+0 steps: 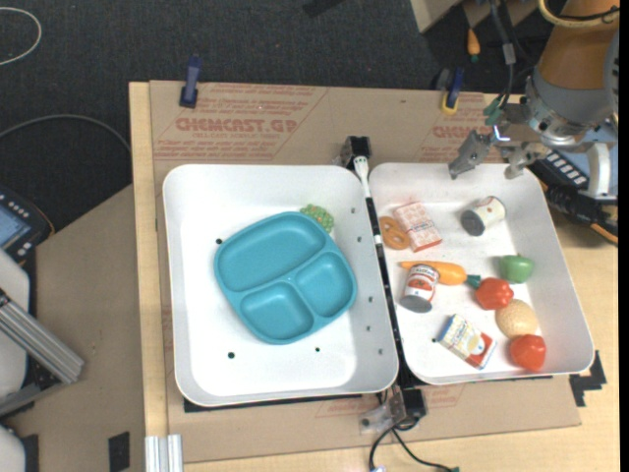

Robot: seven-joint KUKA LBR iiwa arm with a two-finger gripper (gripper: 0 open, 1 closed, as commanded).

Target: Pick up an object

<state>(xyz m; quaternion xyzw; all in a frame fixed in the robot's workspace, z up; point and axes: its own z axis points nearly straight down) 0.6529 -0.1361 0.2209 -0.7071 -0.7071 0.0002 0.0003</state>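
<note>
The gripper (488, 153) hangs over the far edge of the right bin (560, 254), its two fingers spread wide apart with nothing between them. Just nearer than the gripper, inside that bin, a small grey and white can (483, 214) lies on its side. Left of the can sits a pink box (416, 224), touching a pretzel (394, 232). Nearer still lie a carrot (435, 270), a red-labelled can (420, 287) and a green pepper (515, 267).
</note>
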